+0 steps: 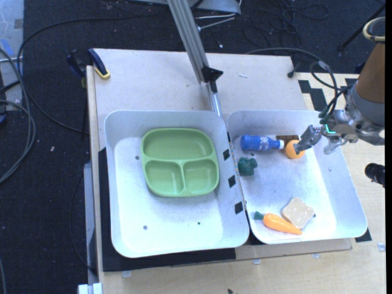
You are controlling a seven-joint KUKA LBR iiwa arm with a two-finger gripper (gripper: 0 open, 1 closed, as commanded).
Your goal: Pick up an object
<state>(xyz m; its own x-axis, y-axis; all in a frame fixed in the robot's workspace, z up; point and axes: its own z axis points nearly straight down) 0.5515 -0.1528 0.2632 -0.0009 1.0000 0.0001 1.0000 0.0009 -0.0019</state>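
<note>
The right bin (343,188) holds a blue bottle (260,143) lying on its side, a small orange fruit (294,150), a dark green toy (247,165), a carrot (280,223) and a beige bread slice (297,212). My gripper (321,141) hangs over the far right part of this bin, open. Its left finger (309,136) sits right at the upper right edge of the orange fruit. The other finger stands off to the right, and nothing lies between the two.
A green divided plate (180,162) lies in the left bin (122,225). A slanted metal pole (191,35) runs down to the seam between the bins. A brown stick-like piece (286,138) lies beside the bottle's cap.
</note>
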